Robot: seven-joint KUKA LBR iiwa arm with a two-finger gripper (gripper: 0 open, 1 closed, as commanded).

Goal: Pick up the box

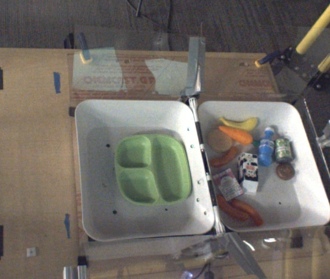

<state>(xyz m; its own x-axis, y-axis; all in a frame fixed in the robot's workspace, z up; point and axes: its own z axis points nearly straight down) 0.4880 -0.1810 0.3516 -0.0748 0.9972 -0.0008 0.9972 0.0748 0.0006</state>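
White bins: two side by side on the bench; the left bin (95,127) holds a green divided tray (152,169), the right bin (304,196) holds the clutter
Box location: the box (248,168), black-and-white patterned, lies near the middle of the right bin, slightly toward the divider between the bins
Box neighbours: a pinkish packet (229,186) just beside it on the divider side, an orange-red sausage (225,156) close above that, a blue bottle (266,147) near its upper far corner
Other items: banana (240,122) and carrot (236,135) toward the back wall, green can (283,149) and brown disc (285,171) on the right, red sausage pair (245,211) toward the front
Gripper state: I cannot tell whether the gripper is open, closed or carrying anything
Task progress: judged not yet done, as the box rests on the bin floor
Risk, wrong object: the packet sits so near that a descent slightly off toward the divider could close on it instead
Risk, collision: the bottle looks upright and may be knocked over by a descent just past the box
Risk, slip: the box seems to lie flat and skewed, so a grasp not aligned with its narrow sides could push it aside
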